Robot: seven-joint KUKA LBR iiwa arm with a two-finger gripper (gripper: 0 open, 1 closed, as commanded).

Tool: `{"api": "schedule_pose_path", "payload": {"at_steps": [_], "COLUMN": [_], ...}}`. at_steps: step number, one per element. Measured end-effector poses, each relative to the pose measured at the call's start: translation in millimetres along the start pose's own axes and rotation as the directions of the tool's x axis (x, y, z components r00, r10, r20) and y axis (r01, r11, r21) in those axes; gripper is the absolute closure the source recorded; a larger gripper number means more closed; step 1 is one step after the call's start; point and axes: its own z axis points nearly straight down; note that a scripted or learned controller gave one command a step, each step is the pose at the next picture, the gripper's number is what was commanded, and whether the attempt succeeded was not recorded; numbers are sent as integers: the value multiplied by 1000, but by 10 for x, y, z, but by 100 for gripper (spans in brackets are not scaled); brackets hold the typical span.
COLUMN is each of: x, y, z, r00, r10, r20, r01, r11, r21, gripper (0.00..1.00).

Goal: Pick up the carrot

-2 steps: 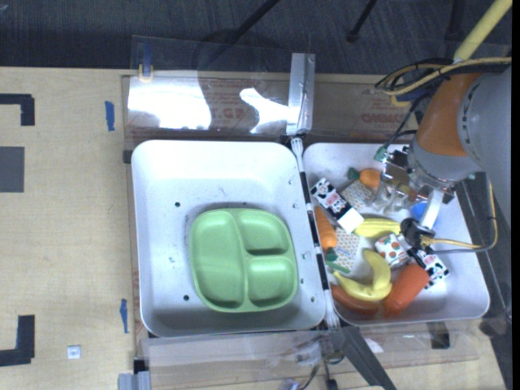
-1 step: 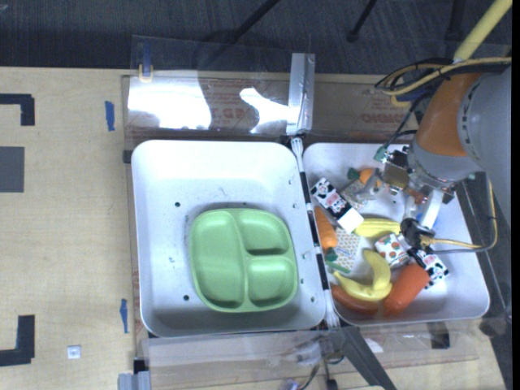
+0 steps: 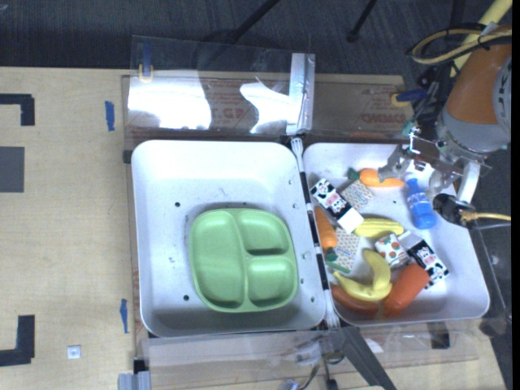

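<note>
You work from a single fixed camera mounted above the bench (image 3: pixel 57 218), looking down at a slant. Both white bins sit in frame: the left bin (image 3: pixel 162 177) near center, the right bin (image 3: pixel 467 287) toward the right side. The far edge of the bench lies toward the top. The arm (image 3: pixel 479 96) enters from the right. Range is moderate; both bins fit entirely.

A pale wooden counter (image 3: pixel 57 242) is filling the left and near part of the scene, carrying black angular marks (image 3: pixel 19 108) and small strips of blue tape (image 3: pixel 110 114). Beyond its far edge, dark carpeted floor (image 3: pixel 162 6) is stretching away, with thin black stand legs (image 3: pixel 268 6) crossing it. Overhead light is glaring off a clear plastic sheet (image 3: pixel 211 96) lying at the counter's far side.
</note>
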Motion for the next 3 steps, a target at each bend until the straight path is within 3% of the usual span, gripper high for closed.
{"api": "schedule_pose_path", "payload": {"at_steps": [1, 2, 3], "x": [225, 362, 388], "y": [512, 182, 190], "z": [857, 850, 737], "r00": [981, 995, 995], "r10": [-196, -99, -102], "r20": [1, -1, -5], "r01": [196, 99, 102], "r11": [980, 995, 995], "r21": [-13, -17, -20], "gripper": [0, 0, 100]}}
